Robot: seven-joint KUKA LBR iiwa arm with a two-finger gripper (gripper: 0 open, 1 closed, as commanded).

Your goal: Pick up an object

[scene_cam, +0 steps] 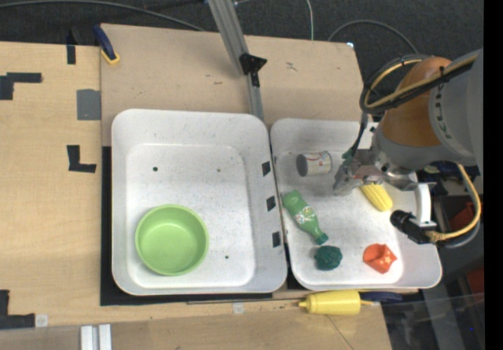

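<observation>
While nothing is seen pinched yet, risks get listed below:

Gripper spot: the gripper is parked low in the right white plastic bin, between the small silver-grey can with a red-and-white label and the yellow corn-cob toy.

Fingers: whether they're spread or pressed together can't be told, too dark and small.

Likely target: can't be called; can and corn are both close by.

Can risk: it's lying on its side, so it could probably be rolled off by one nudge.

Corn risk: could get bumped toward the bin wall by the wrist.

Other stuff: green plastic bottle, dark green lumpy toy and red blocky toy are placed nearer the front, probably safe.

Left bin: the lime green round bowl is well apart.

Surface: a yellow bottle-shaped thing is left just outside the bin's front rim.
</observation>
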